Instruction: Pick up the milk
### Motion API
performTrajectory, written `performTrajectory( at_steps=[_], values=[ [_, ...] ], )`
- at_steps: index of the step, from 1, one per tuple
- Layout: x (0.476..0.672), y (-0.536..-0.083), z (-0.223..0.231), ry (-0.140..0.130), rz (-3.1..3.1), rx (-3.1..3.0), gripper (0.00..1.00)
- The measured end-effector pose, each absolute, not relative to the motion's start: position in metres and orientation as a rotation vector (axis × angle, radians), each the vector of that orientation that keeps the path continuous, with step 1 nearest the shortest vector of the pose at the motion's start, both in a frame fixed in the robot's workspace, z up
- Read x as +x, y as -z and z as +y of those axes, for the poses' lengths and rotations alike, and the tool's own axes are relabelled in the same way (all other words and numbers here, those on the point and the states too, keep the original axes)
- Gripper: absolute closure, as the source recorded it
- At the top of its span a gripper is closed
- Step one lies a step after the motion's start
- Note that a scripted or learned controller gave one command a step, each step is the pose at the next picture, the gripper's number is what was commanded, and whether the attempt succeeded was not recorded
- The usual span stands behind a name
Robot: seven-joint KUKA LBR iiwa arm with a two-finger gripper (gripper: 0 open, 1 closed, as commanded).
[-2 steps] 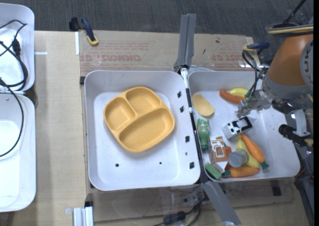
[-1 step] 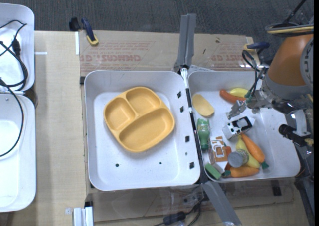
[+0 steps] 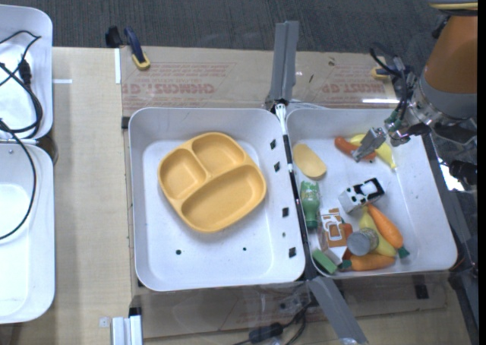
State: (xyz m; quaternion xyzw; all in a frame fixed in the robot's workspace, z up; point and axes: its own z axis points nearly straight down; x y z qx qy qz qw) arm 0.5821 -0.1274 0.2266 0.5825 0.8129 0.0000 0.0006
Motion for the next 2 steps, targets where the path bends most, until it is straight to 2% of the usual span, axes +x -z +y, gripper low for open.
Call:
performTrajectory(
  at_steps=[1, 2],
  values=[
    [0.549, -0.107, -0.146, 0.001, 2.549, 1.837, 0.0],
    [0.565, -0.219, -0.14, 0.002, 2.403, 2.021, 0.0]
  ],
)
